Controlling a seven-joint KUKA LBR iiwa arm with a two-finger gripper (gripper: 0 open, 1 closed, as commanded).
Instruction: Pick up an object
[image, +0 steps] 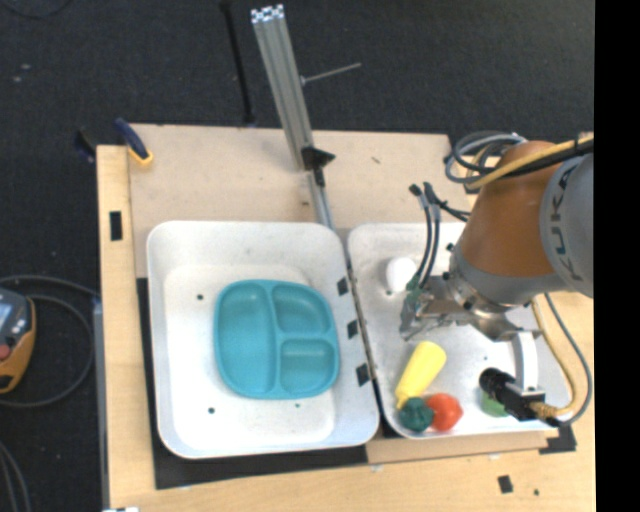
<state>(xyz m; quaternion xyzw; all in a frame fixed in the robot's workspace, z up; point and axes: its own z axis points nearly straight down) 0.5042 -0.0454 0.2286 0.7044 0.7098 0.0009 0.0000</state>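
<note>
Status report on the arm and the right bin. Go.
Gripper low in right bin, nothing seen held. Yellow object lies just below it, ungrasped. White object beside it; red and green pieces at front wall.

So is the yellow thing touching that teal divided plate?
Apart. The camera view shows the yellow object in the right bin and the teal plate in the left bin.

My bench (230, 175) is pale wood on a dark carpeted floor (120, 60); an aluminium post (285, 85) rises at upper centre
</note>
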